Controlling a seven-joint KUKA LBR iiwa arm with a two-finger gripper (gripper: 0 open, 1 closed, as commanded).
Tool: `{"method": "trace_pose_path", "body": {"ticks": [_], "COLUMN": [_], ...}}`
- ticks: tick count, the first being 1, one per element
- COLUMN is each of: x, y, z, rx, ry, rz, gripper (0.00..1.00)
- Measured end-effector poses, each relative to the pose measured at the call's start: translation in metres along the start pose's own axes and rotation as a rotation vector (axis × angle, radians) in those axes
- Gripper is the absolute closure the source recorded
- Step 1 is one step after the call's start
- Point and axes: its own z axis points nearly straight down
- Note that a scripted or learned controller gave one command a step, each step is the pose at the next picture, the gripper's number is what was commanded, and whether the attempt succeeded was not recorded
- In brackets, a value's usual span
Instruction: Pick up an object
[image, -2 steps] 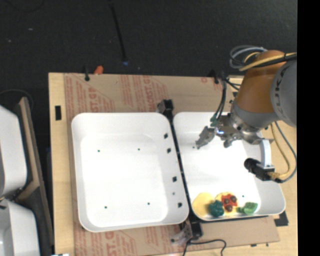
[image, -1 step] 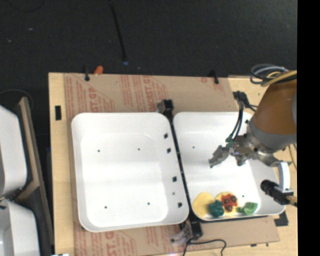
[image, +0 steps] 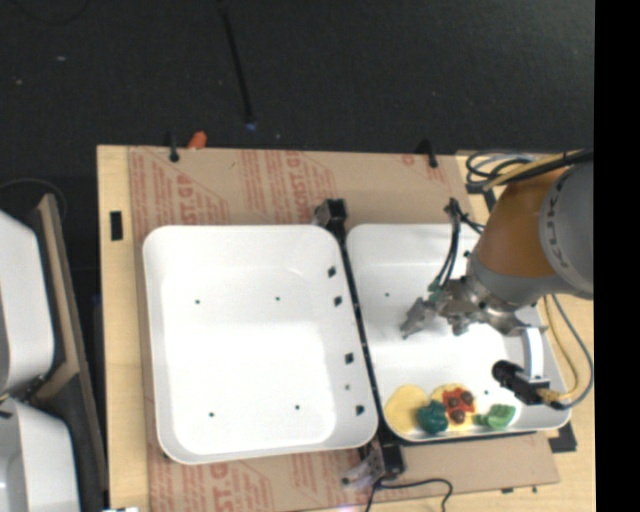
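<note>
A grey robot arm with an orange band reaches into the right-hand white bin (image: 400, 250). Its gripper (image: 425, 318) hangs above bare bin floor, fingers spread apart with nothing between them. Below it, along the bin's near edge, lie a pale yellow disc (image: 404, 403), a teal lump (image: 433, 419), a red-and-orange toy (image: 458, 400) and a green block (image: 497, 415)

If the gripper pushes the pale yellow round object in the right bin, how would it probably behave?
The pale yellow round object looks flat, so it would probably slide, not roll. It lies near the bin wall and touches the teal object, so a push may jam it.
</note>
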Motion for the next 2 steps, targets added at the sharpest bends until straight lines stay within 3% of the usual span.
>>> {"method": "trace_pose_path", "body": {"ticks": [1,2], "x": [0.037,0.062], "y": [-0.003,-0.025], "z": [0.01,-0.079], "rx": [-0.006,-0.016], "ry": [0.0,-0.001], "rz": [-0.003,-0.003], "gripper": [0.0,0.0]}}
